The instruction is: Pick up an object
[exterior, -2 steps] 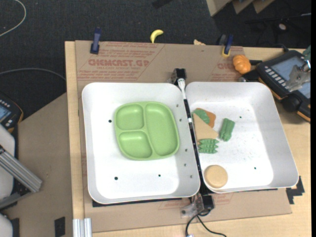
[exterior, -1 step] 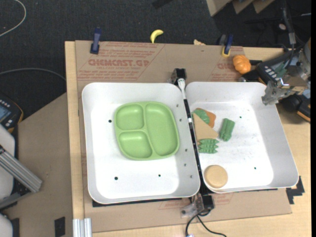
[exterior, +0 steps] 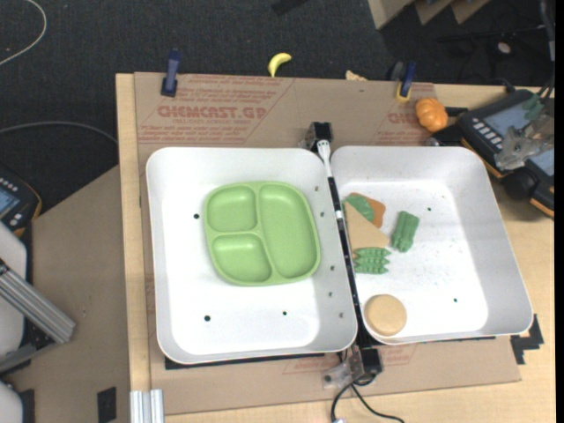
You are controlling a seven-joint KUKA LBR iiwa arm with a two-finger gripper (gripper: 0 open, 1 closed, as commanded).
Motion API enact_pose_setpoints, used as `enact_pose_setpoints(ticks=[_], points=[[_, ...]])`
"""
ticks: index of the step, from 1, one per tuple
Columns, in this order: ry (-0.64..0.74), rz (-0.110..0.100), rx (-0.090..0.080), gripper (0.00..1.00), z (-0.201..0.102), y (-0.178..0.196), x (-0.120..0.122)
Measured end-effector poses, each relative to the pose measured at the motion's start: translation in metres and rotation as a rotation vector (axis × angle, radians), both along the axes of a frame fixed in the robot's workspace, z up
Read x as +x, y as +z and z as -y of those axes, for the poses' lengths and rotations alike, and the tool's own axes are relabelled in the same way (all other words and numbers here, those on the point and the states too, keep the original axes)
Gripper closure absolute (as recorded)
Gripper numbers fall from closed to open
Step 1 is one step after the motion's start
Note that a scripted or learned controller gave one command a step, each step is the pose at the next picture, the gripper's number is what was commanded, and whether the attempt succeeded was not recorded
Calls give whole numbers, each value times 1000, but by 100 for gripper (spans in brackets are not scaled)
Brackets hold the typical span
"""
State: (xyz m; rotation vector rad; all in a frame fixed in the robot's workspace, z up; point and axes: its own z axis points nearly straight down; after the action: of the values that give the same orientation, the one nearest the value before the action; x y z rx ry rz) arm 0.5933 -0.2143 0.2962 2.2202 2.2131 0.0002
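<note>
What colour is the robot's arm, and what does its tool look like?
I can't tell you that from this picture. What I can see is its work area: a left white bin holding a green divided plate, and a right white bin with small toy foods in it.

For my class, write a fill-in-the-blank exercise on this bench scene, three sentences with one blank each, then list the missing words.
1. The green divided plate lies in the ____ bin of the camera view.
2. The plate has ____ compartments.
3. The round tan cookie lies in the right bin, near its ____ edge, the one closest to the camera.

Missing words: left; three; front
</note>
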Motion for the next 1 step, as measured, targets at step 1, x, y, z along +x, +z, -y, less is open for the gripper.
enact_pose_setpoints(ticks=[1], points=[[7, -10, 8, 100, -62, -17, -32]])
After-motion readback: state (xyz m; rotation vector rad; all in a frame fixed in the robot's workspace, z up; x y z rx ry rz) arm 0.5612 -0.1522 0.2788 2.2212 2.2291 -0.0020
